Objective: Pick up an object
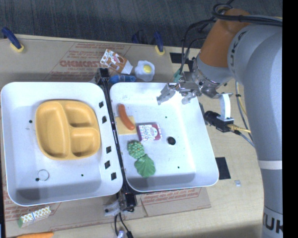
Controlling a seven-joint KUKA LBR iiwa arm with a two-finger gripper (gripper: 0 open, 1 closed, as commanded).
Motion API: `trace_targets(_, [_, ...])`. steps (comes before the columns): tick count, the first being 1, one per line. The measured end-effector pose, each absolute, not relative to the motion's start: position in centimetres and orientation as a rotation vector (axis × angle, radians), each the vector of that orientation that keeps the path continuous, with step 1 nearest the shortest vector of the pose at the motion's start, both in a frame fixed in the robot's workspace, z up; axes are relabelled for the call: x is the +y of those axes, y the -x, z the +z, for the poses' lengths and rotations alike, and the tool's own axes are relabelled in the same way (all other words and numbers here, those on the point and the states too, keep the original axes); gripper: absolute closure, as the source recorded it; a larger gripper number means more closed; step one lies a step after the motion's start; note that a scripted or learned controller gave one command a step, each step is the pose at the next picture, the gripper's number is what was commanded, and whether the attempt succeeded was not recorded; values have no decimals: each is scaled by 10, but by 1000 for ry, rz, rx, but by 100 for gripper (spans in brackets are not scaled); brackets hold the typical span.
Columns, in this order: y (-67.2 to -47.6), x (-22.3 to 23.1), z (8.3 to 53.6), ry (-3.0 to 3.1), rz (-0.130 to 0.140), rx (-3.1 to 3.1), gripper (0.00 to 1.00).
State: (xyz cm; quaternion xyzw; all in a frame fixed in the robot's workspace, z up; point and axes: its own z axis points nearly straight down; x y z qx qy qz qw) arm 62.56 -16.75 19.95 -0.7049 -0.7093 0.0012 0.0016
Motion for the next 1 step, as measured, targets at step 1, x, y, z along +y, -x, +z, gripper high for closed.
trace_targets(1, [-585,-128,94,1791,-3,-2587,0])
